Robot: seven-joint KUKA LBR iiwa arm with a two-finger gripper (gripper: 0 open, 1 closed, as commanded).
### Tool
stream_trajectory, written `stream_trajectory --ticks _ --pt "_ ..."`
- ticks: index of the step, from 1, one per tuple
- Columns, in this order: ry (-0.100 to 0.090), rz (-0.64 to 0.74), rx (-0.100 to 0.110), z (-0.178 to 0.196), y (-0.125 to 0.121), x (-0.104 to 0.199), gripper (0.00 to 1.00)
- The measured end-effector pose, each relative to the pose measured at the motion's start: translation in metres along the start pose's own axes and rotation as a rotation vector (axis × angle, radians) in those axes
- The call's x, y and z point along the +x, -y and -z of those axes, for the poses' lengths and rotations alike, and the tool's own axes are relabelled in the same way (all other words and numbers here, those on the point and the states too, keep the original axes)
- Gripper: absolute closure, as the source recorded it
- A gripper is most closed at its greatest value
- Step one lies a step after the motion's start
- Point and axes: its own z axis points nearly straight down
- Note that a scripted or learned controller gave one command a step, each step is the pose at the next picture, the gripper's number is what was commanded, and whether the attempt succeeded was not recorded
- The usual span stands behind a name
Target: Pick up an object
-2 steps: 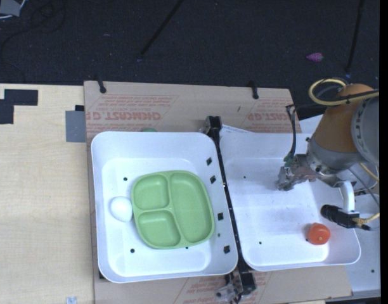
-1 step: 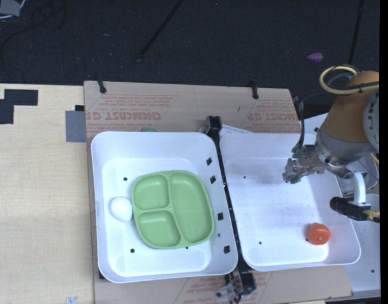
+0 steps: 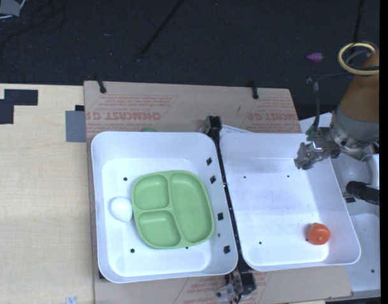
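From my remote seat I see the bench [image 3: 35, 189] as the biggest thing, pale wood spreading to the left, with a sheet of cardboard [image 3: 181, 109] laid on it under the bins, its printed lettering upside down from this angle. On that cardboard sit the two shallow white bins, touching along a dark clipped seam in the middle. The left bin [image 3: 111, 151] holds a green divided plate [image 3: 172, 209] with three compartments, lying flat and slightly turned, taking up most of the floor. Just beside the plate's left edge, touching or nearly so, I see a small white egg-shaped object [image 3: 121, 208].

The right bin [image 3: 276, 151] has a mostly bare floor with faint scuffs. The arm [image 3: 365, 100] comes in at the upper right, its orange band above the grey wrist, with a yellow loop of cable at the top. Its gripper [image 3: 308, 154] hangs over the right bin's upper right part, near the far wall. The metal fingers look bunched and too small for me to read, so I cannot tell whether they are apart or together, and I see nothing between them.

The small orange-red round object [image 3: 318, 234] rests on the right bin's floor near the lower right corner, well apart from the gripper and on its own
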Motion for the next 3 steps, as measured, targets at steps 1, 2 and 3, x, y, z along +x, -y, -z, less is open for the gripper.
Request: stream_trajectory --ticks 1,2,3 --pt "0.0 0.001 0.0 0.061 -0.007 0.003 1.0" --pt "-0.004 0.003 0.007 0.062 0.013 0.059 1.0" --pt "-0.004 0.003 0.009 0.048 0.027 0.117 1.0"
